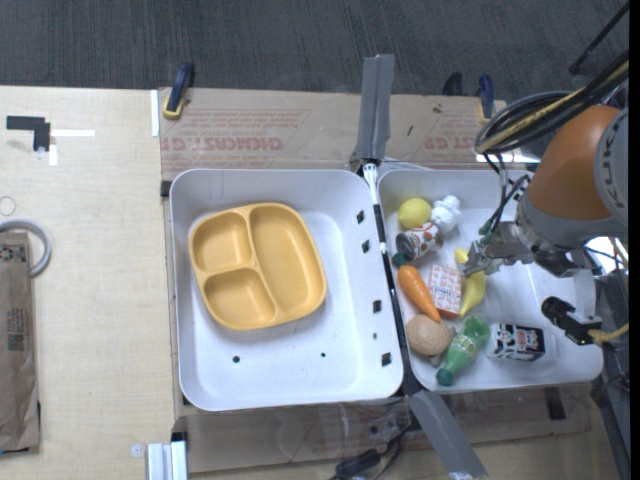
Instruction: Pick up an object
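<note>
- The working end of my arm (482, 256) hangs over the right bin (565, 366), above the upper tip of a small yellow banana (473, 291). From this slanted overhead view I cannot tell whether it is open or closed, and nothing is visibly held.
- I judge the banana the likeliest object to pick. It lies near the bin's middle, just beside a red and white packet (446, 288), which in turn sits against a carrot (417, 290).
- To do this well, I should come down over the banana's middle rather than its tip and straddle its narrow width. I should also stay clear of the packet, so that only 1 thing comes up.
- The crowding is a risk. A brown roll (429, 336) and a green bottle (460, 352) lie just below the banana, and a nudge could shift the whole cluster.
- A lemon (414, 212) sits further up the bin, and a milk carton (518, 341) stands apart, lower right. The carton has open space around it and looks like the easier fallback.
- The left bin (178, 288) holds a yellow plate (258, 266) with 3 compartments.
- Both bins rest on a pale wooden surface (80, 218). Cardboard (270, 133) is fixed behind them with 2 blue clamps, and a brown paper bag (15, 338) lies at the far left.
- Dark carpet (250, 18) runs beyond the far edge.
</note>
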